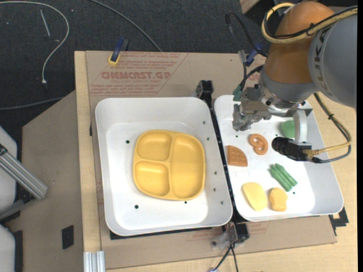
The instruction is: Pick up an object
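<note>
My arm point(309, 44) reaches in from the right over the right bin point(329, 200). The left bin point(113, 123) holds a yellow divided plate point(169, 164). My claw point(245, 119) hangs above the right bin's far-left corner; I cannot tell its opening or any hold. Near it lie the waffle point(237, 156), pretzel point(258, 144), green beans point(282, 175) and two yellow pieces point(264, 197).

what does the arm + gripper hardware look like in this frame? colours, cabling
The arm is grey, with a broad orange band above the wrist. A yellow cable loops over the band, and another yellow cable runs from a black fitting beside the wrist. The gripper is grey metal, compact, with thin dark wires leading up behind it.
</note>
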Motion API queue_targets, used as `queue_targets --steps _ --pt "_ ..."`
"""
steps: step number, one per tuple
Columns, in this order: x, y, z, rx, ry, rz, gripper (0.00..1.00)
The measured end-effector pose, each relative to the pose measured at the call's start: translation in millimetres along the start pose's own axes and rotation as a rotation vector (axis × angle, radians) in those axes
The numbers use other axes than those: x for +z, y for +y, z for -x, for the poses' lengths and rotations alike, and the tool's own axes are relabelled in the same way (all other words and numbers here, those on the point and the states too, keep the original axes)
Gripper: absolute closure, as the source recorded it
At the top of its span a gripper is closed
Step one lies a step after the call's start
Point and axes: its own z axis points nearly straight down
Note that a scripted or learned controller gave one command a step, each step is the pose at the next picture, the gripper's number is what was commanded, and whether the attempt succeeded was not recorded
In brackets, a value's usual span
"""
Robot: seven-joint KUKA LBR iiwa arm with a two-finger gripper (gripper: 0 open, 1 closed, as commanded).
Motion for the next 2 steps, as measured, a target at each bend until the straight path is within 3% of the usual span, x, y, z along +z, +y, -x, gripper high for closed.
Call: queue_targets --steps 2 --pt "-4.2 59.1 -96.2 0.0 0.001 0.002 1.0"
